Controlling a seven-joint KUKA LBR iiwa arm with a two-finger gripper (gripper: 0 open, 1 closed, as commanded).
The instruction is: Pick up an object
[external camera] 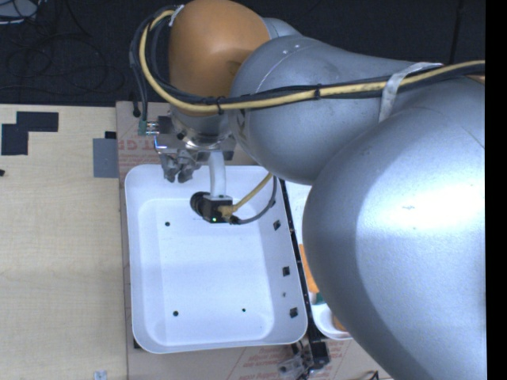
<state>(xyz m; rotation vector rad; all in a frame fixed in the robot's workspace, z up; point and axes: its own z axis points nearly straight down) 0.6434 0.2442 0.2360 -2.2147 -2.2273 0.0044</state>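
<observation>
Arm over left bin far edge; jaws' state cannot tell; nothing visibly grasped.

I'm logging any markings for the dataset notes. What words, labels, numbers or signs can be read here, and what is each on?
No text is readable.
Reddish print on the cardboard sheet below the left bin: too blurred and upside down to read.
Reddish mark on the cardboard near the gripper: too small to read.

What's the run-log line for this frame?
arm: over left bin | hand: at bin's far rim | grasp: cannot tell | object: none seen held
</observation>
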